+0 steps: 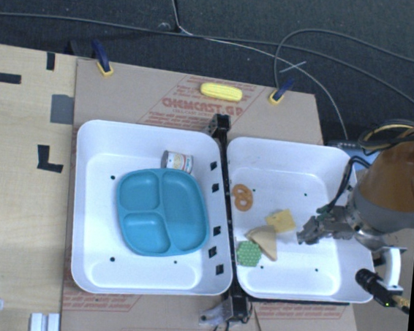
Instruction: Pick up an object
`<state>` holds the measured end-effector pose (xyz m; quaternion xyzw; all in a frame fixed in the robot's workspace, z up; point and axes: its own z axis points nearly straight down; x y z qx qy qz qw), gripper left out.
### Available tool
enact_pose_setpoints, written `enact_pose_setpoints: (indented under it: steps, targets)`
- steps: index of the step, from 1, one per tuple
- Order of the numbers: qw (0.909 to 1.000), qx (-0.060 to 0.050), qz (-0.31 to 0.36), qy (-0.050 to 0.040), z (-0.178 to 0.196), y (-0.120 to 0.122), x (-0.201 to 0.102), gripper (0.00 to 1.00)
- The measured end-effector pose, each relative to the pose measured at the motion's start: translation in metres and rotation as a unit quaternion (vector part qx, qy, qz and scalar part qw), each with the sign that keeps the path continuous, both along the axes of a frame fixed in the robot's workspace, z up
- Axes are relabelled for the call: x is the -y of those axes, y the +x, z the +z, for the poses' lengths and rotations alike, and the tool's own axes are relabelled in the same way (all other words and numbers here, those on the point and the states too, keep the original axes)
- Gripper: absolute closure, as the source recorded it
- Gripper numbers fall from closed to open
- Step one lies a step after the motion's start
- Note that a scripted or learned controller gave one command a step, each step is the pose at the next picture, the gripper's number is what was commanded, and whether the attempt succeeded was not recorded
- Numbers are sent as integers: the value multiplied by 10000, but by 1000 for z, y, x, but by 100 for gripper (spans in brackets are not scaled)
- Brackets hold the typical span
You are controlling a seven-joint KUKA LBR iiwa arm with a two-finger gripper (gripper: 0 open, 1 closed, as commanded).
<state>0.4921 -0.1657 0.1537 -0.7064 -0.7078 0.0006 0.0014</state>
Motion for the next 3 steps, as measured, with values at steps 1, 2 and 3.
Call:
enact_pose_setpoints:
  steps: [1, 2, 3]
  targets:
    - [10000, 21, -3, -9, 46, 9, 0, 100]
    - [10000, 23, 0, -9, 89, 12, -6, 100]
    - [10000, 22, -2, -9, 119, 13, -6, 100]
